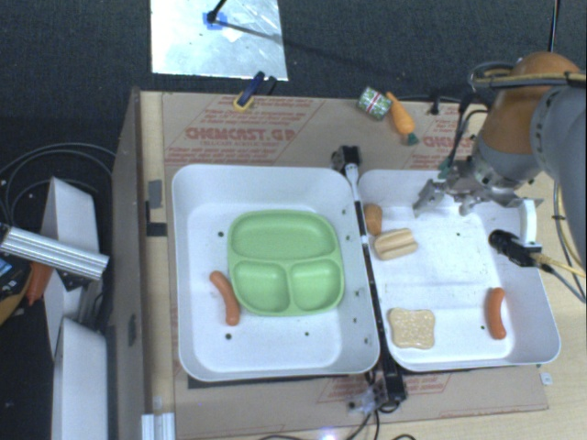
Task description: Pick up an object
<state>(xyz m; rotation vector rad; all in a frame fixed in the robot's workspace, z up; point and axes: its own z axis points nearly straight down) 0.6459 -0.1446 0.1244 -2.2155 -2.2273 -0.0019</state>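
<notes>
Gripper (447,193) over far edge of right bin (541,333), fingers spread apart, nothing between them; no obj picked yet.

We'd go for the bread roll (395,244), far-left in right bin, just beside the small orange piece (373,218); looks like toy food, so prob. light, stiff, smooth; grip across its short width. Count: 2 bins; 2 sausages (495,313), one per bin; 1 toast slice (412,328); 1 green tray (285,262) in left bin (197,246).

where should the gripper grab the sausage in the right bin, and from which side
Grip the sausage across its middle, coming straight down from above. It lies flat and nearly lengthwise along the right bin's right wall, so the fingers should close across its narrow width, probably with one finger slipping between sausage and wall.
</notes>
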